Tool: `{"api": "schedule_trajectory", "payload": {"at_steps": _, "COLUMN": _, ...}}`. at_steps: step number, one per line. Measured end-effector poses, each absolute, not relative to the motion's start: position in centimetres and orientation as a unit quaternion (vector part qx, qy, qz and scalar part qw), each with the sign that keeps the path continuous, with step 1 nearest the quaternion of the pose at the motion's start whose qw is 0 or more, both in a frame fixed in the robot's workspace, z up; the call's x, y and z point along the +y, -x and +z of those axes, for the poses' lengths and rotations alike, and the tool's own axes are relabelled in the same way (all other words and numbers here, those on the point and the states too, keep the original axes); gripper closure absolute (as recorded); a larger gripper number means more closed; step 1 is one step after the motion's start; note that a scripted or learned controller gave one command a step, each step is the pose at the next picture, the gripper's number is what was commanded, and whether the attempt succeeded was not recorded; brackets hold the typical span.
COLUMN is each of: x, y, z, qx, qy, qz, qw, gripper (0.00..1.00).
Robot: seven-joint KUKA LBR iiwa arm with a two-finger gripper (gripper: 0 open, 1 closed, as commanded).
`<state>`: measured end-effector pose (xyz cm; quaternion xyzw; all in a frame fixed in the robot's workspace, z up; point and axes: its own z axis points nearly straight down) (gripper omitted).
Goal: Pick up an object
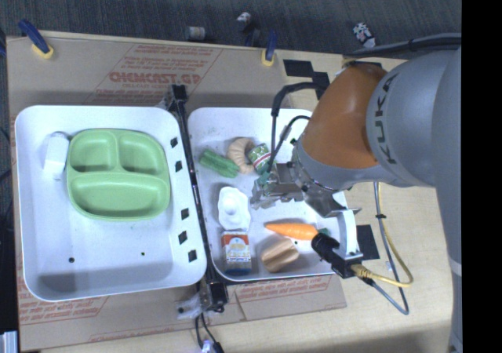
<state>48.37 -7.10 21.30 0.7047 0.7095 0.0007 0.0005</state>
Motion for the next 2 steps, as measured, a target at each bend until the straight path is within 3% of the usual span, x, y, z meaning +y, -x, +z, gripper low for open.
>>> {"api": "schedule_trajectory", "payload": {"at_steps": 1, "x": -11.0, "y": -47.6, "z": 19.8, "qx": 0.709, "qy": -0.705, "qz": -0.0012, "qw": -0.001, "gripper": 1.0}}
{"api": "schedule_trajectory", "payload": {"at_steps": 2, "x": -11.7, "y": -47.7, "z": 17.7, "qx": 0.71, "qy": -0.705, "qz": -0.0013, "qw": -0.001, "gripper": 1.0}}
